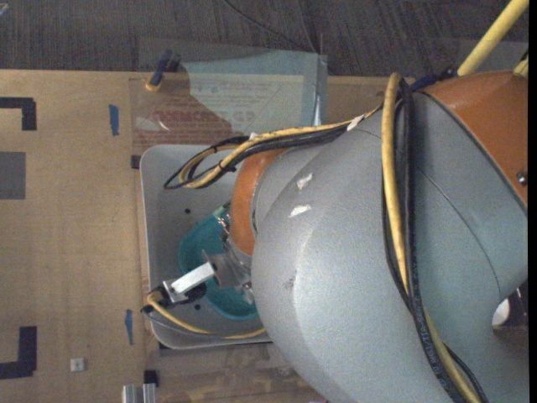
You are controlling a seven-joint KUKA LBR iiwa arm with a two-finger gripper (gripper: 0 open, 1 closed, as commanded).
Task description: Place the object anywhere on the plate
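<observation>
My arm [361,250] reaches in from the right and covers most of the view. Its orange band [243,196] hangs over the teal plate [195,254]. The plate lies in the lower half of the white bin [159,191], which stands on the table [67,225]. Whether my jaws are apart or together I cannot tell, as my own arm hides them. The object I cannot make out either; the arm covers the rest of the bin.
</observation>
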